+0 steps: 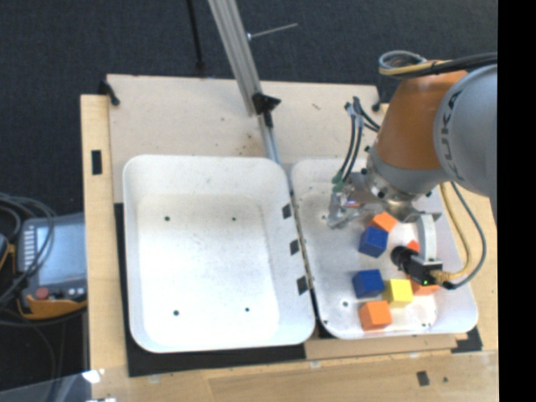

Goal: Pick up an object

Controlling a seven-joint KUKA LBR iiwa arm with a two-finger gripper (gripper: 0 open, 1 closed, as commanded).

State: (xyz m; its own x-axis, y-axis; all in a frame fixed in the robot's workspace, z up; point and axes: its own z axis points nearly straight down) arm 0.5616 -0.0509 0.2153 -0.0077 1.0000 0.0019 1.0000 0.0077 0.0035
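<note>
Your pincer [339, 210]: low in the right bin [318, 249] near its left wall, grip state indiscernible. Blue cube [373, 241] just beside; left bin [209, 249] offers open floor.

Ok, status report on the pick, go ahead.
Pincer low in right bin, grasp unclear. Blue cube beside it, orange cube touching. Blue, yellow, orange cubes clustered nearer front.
</note>
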